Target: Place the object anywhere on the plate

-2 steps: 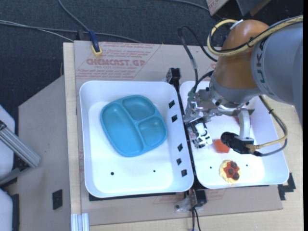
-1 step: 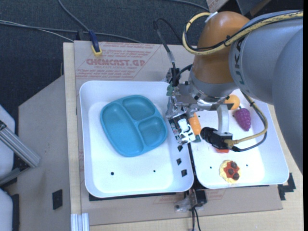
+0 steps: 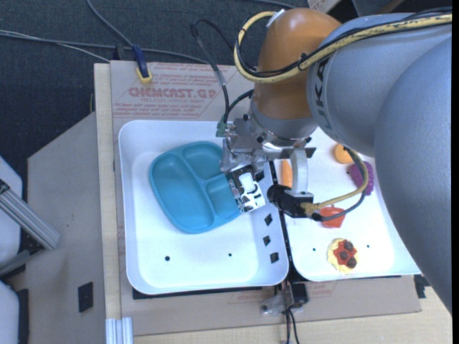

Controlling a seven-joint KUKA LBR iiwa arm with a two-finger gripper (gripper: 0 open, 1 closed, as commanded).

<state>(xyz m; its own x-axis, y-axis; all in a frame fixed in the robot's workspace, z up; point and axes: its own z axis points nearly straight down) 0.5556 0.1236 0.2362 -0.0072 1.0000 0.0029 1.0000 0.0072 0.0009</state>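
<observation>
A blue divided plate (image 3: 190, 188) lies in the left bin (image 3: 143, 249), toward its back. My gripper (image 3: 244, 189) hangs over the plate's right edge, close to the wall between the two bins. An orange stick-like object (image 3: 286, 172) shows just right of the gripper, at the left side of the right bin (image 3: 380, 260); the arm hides part of it. I cannot make out anything held in the gripper.
The right bin holds a round yellow toy with dark red toppings (image 3: 343, 254), a red piece (image 3: 330, 218), a purple piece (image 3: 367, 177) and an orange piece (image 3: 344, 153). The large grey arm covers the bin's right and back. Cables run behind the bench.
</observation>
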